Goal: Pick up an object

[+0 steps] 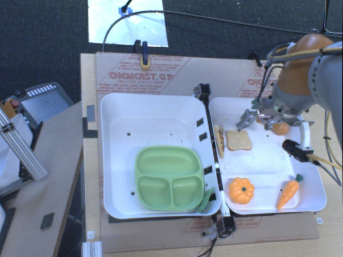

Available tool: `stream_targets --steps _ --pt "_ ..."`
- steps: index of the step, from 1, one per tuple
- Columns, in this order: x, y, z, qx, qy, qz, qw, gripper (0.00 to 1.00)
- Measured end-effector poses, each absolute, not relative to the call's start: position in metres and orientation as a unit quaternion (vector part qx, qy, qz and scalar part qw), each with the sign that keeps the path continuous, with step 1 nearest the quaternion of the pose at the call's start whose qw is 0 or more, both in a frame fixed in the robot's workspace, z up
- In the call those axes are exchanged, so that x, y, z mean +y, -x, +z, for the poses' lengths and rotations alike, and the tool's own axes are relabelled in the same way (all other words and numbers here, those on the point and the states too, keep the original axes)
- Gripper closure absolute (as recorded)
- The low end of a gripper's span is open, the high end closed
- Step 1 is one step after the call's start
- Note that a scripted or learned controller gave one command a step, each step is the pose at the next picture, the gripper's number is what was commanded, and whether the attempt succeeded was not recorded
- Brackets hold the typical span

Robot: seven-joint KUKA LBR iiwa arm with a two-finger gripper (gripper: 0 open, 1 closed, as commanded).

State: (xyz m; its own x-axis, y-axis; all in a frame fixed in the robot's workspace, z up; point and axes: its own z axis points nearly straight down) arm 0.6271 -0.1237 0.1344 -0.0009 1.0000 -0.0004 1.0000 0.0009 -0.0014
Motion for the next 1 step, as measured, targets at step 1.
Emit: stream_targets --steps 1 --pt "-0.1236 -0.6285 0.0849 -0.707 0.707 -0.001 -0.002 0.0"
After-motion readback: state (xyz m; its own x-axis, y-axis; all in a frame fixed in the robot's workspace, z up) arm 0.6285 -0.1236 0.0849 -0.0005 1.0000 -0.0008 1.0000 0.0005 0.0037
